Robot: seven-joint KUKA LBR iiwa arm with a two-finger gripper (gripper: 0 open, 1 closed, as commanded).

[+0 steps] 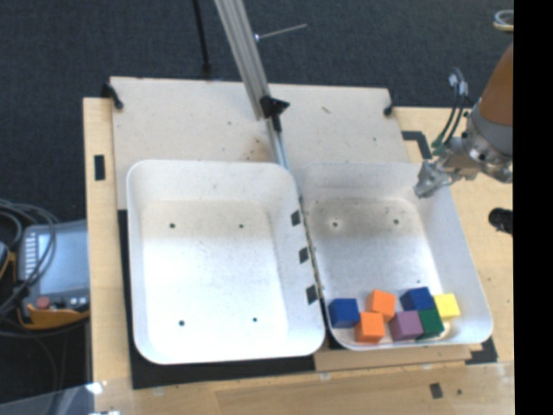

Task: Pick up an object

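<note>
- The arm comes in from the right side of the view; its orange band sits above the grey wrist.
- The gripper hangs below and to the left of the wrist, pointing down.
- Thin cables run just above the gripper, beside the wrist.

7 blocks in right bin
</note>
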